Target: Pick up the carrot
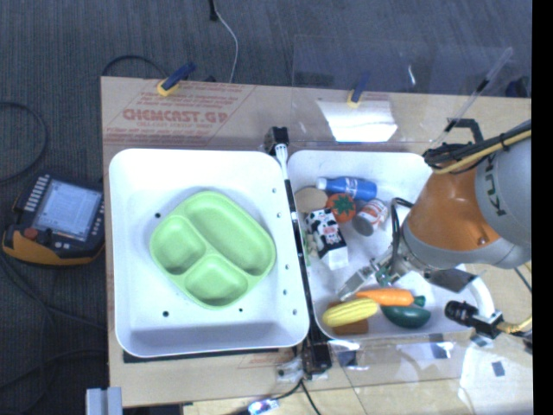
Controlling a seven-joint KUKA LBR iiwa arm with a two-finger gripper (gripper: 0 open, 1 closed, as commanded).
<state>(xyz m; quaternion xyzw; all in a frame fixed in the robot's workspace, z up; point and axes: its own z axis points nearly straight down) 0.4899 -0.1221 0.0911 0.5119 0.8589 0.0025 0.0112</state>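
1. Carrot (pixel 386 297) first: it lies at the near edge of the right bin (pixel 304 232), orange and lengthwise, touching the yellow corn cob (pixel 350 314) on one side and the dark green vegetable (pixel 406 316) on the other.
2. Just above it we see the gripper (pixel 378 272) hanging low over the bin, with the carrot beneath and not between its tips; whether it is open or closed we cannot tell from this angle.
3. We judge the step to be the approach, with the grasp not yet made. The next move calls for a short descent onto the carrot's middle, clear of the crowding neighbours.
4. Farther back in the same bin lie a cow-patterned carton (pixel 325 230), a red strawberry-like toy (pixel 342 206), a small can (pixel 370 217) and a blue bottle (pixel 347 186).
5. In the left bin (pixel 130 258) sits a green divided plate (pixel 213 247).
6. Beyond, we see the brown bench board (pixel 186 115), a handheld pendant (pixel 56 219) on dark carpet (pixel 86 24), and cables.
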